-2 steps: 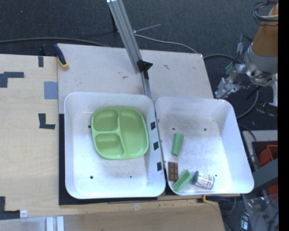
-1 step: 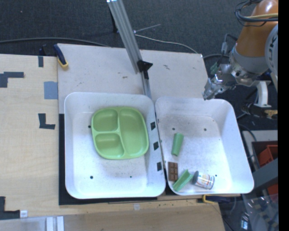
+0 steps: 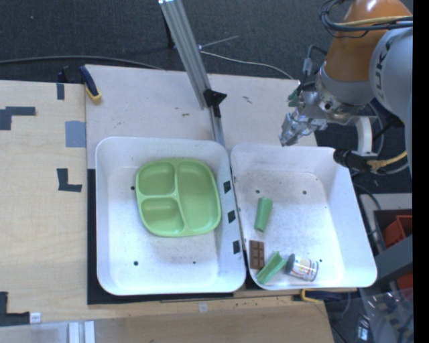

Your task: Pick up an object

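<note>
Gripper (image 3: 293, 132) above right bin (image 3: 348, 194) far rim; nothing between fingers.

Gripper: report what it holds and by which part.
Nothing is held. The gripper hangs above the right bin's far rim, apart from the green block, brown block and small jar.

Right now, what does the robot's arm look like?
The arm is rounded and grey, with a big orange band near the top. Black cables loop beside it. Its gripper is a small silvery metal piece with some green bits on it.
</note>
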`<action>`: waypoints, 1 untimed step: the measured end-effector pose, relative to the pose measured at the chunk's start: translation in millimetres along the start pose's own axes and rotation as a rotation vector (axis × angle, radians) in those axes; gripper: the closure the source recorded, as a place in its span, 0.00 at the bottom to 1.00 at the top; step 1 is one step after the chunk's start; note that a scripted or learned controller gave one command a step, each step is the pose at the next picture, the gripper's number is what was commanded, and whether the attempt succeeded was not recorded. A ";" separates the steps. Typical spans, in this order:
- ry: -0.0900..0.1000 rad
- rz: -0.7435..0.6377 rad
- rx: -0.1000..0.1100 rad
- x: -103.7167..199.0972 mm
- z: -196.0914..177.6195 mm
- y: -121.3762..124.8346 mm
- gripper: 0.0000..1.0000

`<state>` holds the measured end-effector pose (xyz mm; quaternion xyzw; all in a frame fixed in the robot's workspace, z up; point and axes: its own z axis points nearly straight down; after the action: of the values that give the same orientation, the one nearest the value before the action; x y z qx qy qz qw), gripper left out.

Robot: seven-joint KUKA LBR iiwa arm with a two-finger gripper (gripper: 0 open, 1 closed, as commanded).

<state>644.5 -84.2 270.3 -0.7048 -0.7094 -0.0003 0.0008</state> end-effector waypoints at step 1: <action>0.000 0.001 0.003 51.1 18.7 -3.7 1.00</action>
<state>640.5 -33.1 251.7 -0.7050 -0.7092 0.0007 0.0017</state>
